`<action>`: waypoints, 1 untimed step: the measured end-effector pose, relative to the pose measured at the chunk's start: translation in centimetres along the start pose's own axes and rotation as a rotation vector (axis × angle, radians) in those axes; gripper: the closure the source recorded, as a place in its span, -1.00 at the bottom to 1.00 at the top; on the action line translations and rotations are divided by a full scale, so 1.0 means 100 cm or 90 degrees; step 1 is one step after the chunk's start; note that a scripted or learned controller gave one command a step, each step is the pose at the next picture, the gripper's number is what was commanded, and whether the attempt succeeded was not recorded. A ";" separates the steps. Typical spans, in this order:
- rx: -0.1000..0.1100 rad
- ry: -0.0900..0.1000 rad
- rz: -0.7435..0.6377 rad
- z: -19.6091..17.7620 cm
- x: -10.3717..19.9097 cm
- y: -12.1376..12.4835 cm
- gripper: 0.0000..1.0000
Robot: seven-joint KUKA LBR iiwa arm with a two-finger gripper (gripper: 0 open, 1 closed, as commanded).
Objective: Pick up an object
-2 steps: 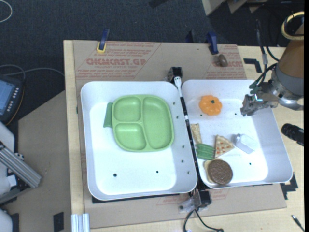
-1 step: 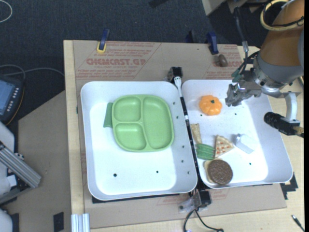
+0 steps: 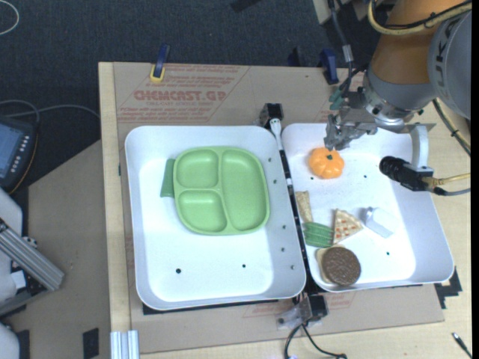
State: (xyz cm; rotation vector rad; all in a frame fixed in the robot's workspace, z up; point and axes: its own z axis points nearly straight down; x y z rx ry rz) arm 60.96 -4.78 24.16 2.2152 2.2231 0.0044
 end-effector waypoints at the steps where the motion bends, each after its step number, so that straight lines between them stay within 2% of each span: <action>1: 0.000 0.000 -0.001 0.002 0.049 0.023 1.00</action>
